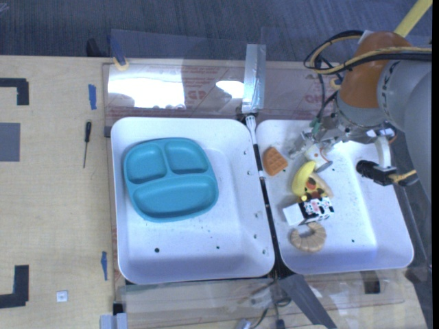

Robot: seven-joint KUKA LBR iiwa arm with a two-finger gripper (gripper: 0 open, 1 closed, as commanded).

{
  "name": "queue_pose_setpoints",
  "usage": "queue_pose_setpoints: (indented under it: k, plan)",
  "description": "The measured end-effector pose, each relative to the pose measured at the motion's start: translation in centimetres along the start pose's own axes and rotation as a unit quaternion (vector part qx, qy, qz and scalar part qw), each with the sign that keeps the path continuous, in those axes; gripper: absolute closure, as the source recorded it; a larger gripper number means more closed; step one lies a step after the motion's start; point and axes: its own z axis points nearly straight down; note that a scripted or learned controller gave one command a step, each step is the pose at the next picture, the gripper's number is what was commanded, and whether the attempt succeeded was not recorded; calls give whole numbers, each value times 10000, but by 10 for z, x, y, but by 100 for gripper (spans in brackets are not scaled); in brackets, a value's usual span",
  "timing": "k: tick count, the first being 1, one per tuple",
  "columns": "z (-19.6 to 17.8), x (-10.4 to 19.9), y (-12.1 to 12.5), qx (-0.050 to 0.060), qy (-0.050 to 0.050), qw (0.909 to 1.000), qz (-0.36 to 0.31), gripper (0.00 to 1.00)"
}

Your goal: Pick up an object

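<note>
- The end effector (317, 142) hovers at the right bin's (370, 238) far edge; whether it is spread or pinched, I cannot tell.
- The banana (302, 177) lies just below it, its long axis slanting toward the end effector.

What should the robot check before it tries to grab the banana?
1. Banana in the right bin: ok.
2. Hand near the banana: ok, it is just above it in the picture.
3. Hand open wide enough: cannot tell.
4. Room around the banana: not ok, a small black-and-white toy crowds its lower end.
5. Blue divided plate out of the way: ok, it lies in the left bin.
</note>
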Motion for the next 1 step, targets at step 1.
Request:
queue_pose_setpoints:
  k: [1]
  plan:
    - [0,46,-69,3,8,9993,386,0]
